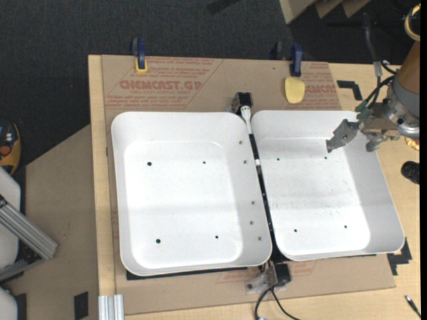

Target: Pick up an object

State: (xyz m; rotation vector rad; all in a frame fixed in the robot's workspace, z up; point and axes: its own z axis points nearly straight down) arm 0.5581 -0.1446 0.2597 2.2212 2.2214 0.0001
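Observation:
My gripper (350,145) hangs over the far right part of the right bin (373,245), open, with nothing between its fingers. One grey finger (340,136) slants down to the left and the other (371,143) is by the bin's right wall. A pale yellow object (294,90) lies on the brown board beyond the right bin's far rim, to the left of the gripper and farther back. A black and white object (243,105) lies at the far end of the gap between the two bins.
The left bin (127,179) sits beside the right one on a brown board (167,79). Blue clamps (139,51) (296,59) hold the board's far edge. Cables and a connector (270,280) lie at the front between the bins.

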